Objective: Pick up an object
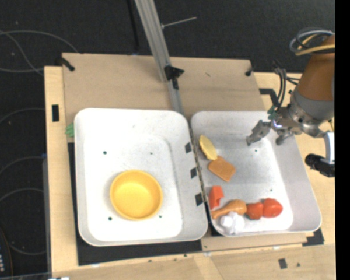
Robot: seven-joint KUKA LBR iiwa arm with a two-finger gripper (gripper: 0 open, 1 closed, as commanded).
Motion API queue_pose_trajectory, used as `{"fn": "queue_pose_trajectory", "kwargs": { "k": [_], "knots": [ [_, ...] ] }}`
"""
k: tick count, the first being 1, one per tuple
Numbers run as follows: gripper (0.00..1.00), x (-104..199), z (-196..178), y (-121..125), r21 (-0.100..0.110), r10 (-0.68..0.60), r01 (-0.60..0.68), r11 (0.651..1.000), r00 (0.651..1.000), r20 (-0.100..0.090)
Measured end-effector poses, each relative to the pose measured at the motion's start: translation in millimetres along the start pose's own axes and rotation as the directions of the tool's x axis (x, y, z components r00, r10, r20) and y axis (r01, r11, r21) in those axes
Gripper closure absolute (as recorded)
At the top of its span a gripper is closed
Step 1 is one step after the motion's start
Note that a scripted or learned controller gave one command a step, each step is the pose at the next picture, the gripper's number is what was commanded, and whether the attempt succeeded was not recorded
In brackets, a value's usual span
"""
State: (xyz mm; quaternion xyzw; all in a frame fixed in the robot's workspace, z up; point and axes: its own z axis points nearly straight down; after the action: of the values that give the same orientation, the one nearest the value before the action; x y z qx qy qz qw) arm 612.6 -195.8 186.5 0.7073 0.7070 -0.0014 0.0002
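The hand point(270, 133) hangs over the upper right part of the right shallow white bin point(291, 179), its two grey fingers spread apart with nothing between them. Well apart, along that bin's left side, lie a pale yellow wedge point(207, 148) and a tan block point(221, 168). A yellow round bowl point(136, 194) sits in the left white bin point(105, 133).
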Motion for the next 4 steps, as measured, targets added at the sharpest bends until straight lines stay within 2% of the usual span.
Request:
{"fn": "queue_pose_trajectory", "kwargs": {
  "k": [1, 2, 3, 4],
  "knots": [
    [0.0, 5, 44, -3, 0.001, 0.001, -0.001, 1.0, 1.0, 0.0],
    [1.0, 4, 30, -1, -0.006, 0.003, -0.003, 1.0, 1.0, 0.0],
    [1.0, 4, -14, 3, -0.008, -0.003, 0.003, 1.0, 1.0, -0.001],
    [1.0, 4, -17, 3, -0.004, -0.004, 0.004, 1.0, 1.0, -0.002]
  ]
}}
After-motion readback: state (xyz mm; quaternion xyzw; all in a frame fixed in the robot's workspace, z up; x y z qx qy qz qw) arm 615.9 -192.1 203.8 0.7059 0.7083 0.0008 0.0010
